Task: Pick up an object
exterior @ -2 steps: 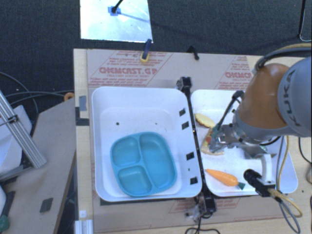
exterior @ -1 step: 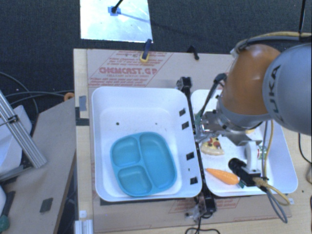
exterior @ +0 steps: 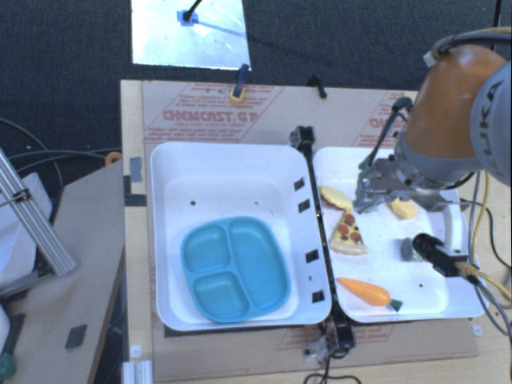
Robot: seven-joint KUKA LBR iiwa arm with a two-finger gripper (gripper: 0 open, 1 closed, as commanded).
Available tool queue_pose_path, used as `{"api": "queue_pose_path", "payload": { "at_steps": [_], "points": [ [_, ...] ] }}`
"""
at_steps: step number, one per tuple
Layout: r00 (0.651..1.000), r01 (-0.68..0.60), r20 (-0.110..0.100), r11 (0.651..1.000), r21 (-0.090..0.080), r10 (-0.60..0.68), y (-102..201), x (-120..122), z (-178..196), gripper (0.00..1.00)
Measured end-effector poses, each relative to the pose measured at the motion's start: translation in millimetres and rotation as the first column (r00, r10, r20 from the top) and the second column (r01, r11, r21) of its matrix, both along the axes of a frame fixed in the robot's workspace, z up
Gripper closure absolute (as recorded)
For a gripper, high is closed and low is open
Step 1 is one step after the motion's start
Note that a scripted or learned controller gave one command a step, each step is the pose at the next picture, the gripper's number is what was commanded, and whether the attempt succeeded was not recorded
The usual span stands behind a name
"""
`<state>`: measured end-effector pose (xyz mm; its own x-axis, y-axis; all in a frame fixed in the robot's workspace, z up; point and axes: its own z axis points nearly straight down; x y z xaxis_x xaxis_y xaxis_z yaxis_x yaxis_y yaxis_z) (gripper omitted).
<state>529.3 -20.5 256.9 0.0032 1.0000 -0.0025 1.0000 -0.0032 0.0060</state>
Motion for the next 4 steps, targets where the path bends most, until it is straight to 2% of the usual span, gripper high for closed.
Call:
{"api": "queue_pose_path", "payload": {
  "at_steps": [1,2,3,4],
  "points": [
    [1.0,-0.012,-0.011,1.0,0.005,0.012,58,-45,-39,1.0],
    [1.0,-0.006,0.002,1.0,0.001,0.006,32,0,12,1.0],
    [1.0,0.0,-0.002,1.0,0.0,0.0,-17,3,26,1.0],
    [1.0,-0.01,-0.005,1.0,0.003,0.01,18,90,-53,1.0]
  ]
}}
